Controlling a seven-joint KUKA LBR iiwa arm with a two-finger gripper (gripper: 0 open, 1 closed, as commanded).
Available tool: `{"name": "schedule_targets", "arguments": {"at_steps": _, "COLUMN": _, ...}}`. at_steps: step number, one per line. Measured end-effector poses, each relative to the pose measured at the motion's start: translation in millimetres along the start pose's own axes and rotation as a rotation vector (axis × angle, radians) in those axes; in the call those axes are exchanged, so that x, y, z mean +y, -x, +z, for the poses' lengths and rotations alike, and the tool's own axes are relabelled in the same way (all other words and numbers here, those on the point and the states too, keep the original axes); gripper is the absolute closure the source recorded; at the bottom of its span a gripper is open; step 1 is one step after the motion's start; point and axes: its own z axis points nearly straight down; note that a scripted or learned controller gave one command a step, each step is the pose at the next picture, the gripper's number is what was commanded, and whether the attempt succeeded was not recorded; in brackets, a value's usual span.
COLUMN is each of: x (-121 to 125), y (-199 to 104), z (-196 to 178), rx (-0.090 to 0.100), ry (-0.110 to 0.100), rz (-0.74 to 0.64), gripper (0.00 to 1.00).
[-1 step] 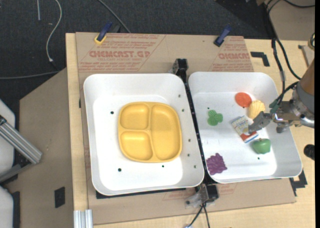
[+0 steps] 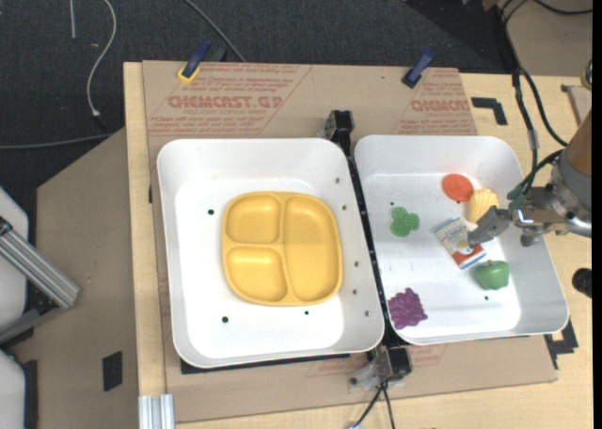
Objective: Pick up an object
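Gripper (image 2: 491, 222) hovering near right bin's (image 2: 423, 168) right edge, grip impossible to tell, carton (image 2: 463, 246) lying just beside, toward left-front, slanting.

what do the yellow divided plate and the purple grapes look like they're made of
The yellow divided plate looks like moulded plastic with a smooth, slightly satin finish: one even colour, rounded corners, and soft-edged ridges between its three compartments. The purple grapes look like a toy cluster, probably plastic or rubber: uniform matte purple with a bumpy surface. At this distance I cannot tell whether they are hard or soft.
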Motion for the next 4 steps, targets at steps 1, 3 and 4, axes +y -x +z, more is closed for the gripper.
{"name": "schedule_targets", "arguments": {"at_steps": 1, "x": -3.8, "y": 6.1, "z": 56.5, "rx": 0.0, "ry": 0.0, "rz": 0.001, "gripper": 0.0}}
{"name": "schedule_targets", "arguments": {"at_steps": 3, "x": -3.7, "y": 8.6, "z": 104.7, "rx": -0.004, "ry": 0.007, "rz": 0.0, "gripper": 0.0}}
{"name": "schedule_targets", "arguments": {"at_steps": 4, "x": -4.2, "y": 7.7, "z": 96.1, "rx": -0.002, "ry": 0.005, "rz": 0.001, "gripper": 1.0}}
